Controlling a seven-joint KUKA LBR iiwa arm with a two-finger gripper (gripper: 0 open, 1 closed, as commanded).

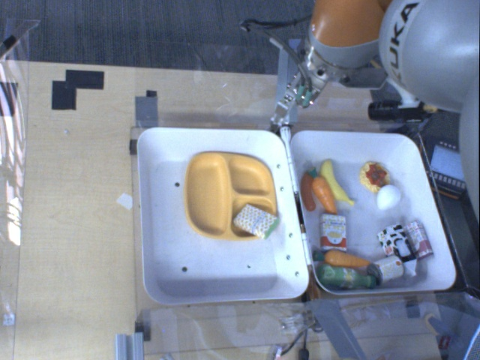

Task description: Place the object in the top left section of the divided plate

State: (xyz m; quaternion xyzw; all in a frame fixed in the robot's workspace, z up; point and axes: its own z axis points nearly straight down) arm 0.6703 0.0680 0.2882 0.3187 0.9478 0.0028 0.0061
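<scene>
A yellow divided plate point(217, 193) lies in the left bin point(161, 261). It has one long section on the left and two smaller ones on the right. A yellow-and-white patterned sponge with a green underside point(255, 220) rests in the plate's near right section, overlapping its rim. My gripper point(283, 118) hangs over the far rim where the two bins meet, well behind the plate and apart from the sponge. I see nothing in it.
The right bin point(431, 223) holds a banana point(337, 181), a carrot point(324, 193), a sausage point(307, 190), a small pizza point(373, 175), an egg point(388, 197), a juice carton point(333, 231), a cow-patterned carton point(394, 240), cans and a green bottle point(345, 277).
</scene>
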